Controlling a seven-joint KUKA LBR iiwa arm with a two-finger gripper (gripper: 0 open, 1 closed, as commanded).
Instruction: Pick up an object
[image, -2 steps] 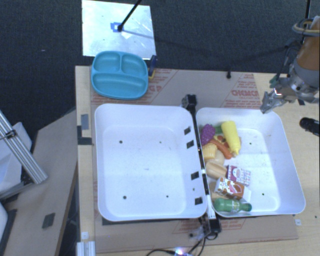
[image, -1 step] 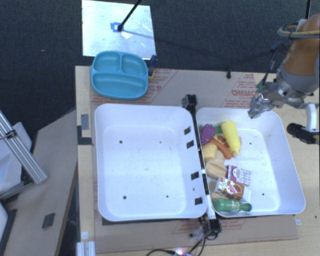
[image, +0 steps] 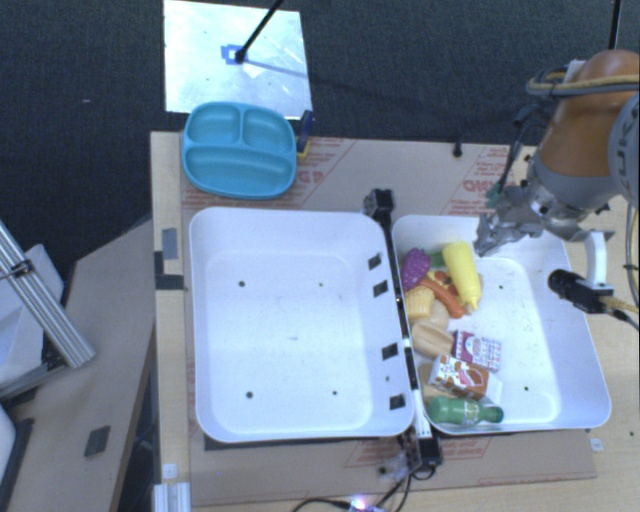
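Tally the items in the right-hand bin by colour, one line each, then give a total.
Purple: 1, the purple piece
Yellow: 1, the corn cob
Orange: 1, the carrot
Tan: 1, the bread roll
Red and white: 2, the carton and the packet
Green: 1, the bottle
Total: 7

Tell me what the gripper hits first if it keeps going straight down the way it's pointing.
Most likely the yellow corn: the gripper points down and leftward at the back of the right bin, just beside the corn's upper end. Depth is unclear from this slanted view, so it could instead land on bare bin floor next to it.
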